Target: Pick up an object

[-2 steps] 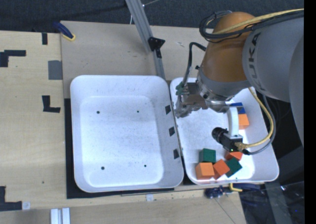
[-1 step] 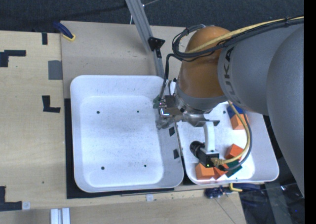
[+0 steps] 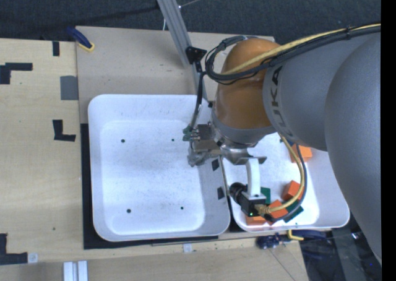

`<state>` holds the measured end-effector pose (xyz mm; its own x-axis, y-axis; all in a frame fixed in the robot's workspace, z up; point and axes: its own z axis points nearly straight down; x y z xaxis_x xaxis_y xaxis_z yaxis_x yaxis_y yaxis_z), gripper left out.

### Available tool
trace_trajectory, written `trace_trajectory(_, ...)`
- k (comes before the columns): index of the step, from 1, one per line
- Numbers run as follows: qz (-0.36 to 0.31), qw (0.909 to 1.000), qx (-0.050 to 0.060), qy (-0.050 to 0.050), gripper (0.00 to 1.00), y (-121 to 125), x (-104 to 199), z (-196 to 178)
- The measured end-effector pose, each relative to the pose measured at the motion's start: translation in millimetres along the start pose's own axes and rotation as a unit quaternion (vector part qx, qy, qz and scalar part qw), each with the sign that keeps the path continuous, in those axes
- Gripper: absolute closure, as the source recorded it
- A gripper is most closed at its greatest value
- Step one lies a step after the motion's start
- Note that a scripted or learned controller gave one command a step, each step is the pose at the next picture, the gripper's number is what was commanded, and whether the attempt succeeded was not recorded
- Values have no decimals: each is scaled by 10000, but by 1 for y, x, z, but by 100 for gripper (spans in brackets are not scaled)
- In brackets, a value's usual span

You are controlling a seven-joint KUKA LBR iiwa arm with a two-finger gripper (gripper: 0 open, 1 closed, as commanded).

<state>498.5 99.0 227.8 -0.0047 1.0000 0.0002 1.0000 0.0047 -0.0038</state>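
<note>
Left bin (image 3: 148, 174): white floor w/ a few dark dots. Gripper (image 3: 199, 145) hangs over the wall btwn bins; jaw state can't tell. Right bin (image 3: 331, 208), near side: orange block (image 3: 289, 189) among green pieces (image 3: 294, 212), partly under arm. Prob. light, stiff, smooth plastic; pinch across its flat sides.

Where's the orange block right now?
In the camera view, the orange block lies in the right bin, toward its front edge, beside a green piece and beneath the arm.
</note>
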Motion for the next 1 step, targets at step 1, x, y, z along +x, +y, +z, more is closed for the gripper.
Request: trace_trajectory(1,11,10000,-5,0,0,0,-1,0)
